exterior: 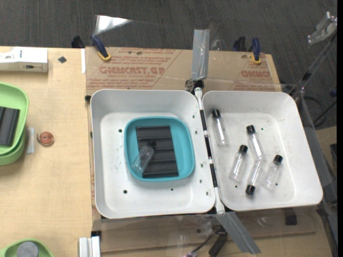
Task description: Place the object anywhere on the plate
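One clear vial [143,157] is already laid on the teal plate [185,143] - job looks done - with five left in the right bin [300,138]; claw state can't be told.

Clear plastic vial [142,157] on glossy teal plate [185,138], smooth white bins [107,143].

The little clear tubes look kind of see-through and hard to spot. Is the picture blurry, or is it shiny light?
In the camera view, the picture is fairly sharp; the tubes in the right bin are clear, so only their black caps stand out. The tube on the plate shows a pale glint. Soft light, faint shadows; the plastic sheet at top glares.
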Controlling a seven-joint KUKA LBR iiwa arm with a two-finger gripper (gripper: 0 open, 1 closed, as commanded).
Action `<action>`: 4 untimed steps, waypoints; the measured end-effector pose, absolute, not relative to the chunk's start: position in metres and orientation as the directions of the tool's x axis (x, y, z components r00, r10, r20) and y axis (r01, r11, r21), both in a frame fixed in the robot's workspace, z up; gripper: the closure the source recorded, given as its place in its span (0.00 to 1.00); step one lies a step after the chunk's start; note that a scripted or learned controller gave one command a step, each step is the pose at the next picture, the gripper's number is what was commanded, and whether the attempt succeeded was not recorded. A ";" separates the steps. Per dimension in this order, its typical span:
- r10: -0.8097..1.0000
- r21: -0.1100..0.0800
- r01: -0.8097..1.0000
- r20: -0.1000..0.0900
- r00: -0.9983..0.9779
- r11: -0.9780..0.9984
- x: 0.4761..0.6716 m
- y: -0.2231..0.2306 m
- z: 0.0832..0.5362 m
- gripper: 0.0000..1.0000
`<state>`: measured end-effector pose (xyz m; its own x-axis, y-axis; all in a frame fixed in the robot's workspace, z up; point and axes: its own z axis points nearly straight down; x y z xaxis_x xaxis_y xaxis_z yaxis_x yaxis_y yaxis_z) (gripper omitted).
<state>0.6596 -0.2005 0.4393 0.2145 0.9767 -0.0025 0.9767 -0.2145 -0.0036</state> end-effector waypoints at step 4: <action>0.977 -0.004 0.977 -0.003 0.215 -0.215 0.660 -0.200 0.439 0.00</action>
<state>0.6596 -0.2005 0.4393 0.2146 0.9767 -0.0025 0.9767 -0.2146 -0.0037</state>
